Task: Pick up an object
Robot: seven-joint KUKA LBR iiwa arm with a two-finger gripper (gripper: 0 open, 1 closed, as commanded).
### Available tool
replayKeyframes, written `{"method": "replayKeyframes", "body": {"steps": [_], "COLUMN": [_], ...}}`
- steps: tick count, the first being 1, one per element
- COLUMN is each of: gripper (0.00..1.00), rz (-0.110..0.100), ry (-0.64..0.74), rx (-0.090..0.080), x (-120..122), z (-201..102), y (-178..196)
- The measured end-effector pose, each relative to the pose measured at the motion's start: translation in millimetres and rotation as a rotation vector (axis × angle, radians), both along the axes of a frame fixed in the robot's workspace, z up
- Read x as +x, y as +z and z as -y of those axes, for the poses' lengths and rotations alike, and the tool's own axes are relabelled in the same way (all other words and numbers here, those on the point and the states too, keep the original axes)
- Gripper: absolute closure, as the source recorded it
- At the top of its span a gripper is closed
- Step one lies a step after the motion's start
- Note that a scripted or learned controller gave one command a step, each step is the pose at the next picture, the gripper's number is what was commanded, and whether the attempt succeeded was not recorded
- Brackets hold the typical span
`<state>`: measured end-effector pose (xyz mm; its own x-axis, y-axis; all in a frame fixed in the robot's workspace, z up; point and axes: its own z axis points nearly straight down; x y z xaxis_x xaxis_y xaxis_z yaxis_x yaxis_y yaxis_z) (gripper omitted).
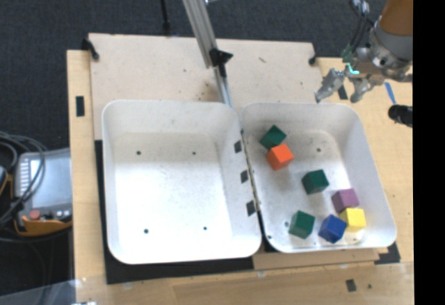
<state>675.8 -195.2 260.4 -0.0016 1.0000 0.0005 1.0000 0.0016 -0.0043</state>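
Camera view. The gripper [341, 90] hangs above the far edge of the right bin [368, 151], near its far right corner. Its fingers [325, 92] are spread apart with nothing between them; it touches no object.

All blocks lie in the right bin, well apart from the gripper. A green block [273, 137] sits toward the bin's far left corner, touching an orange block [281, 155] just on its near side. A second green block [315, 180] rests mid-bin. Along the near edge sit a third green block [302, 224], a blue block [333, 228] and a yellow block [354, 217], with a purple block [345, 199] just behind the yellow one.

The left bin [118, 178] adjoins the right bin on the bench [160, 60].
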Motion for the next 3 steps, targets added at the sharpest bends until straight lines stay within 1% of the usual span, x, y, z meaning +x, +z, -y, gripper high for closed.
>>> {"method": "replayKeyframes", "body": {"steps": [1,2,3], "gripper": [0.00,0.00,0.00], "rz": [0.004,0.002,0.002], "ry": [0.004,-0.002,0.002], "rx": [-0.003,-0.002,-0.002], "x": [1,1,1], "z": [0,10,9], "y": [3,-52,-93]}}
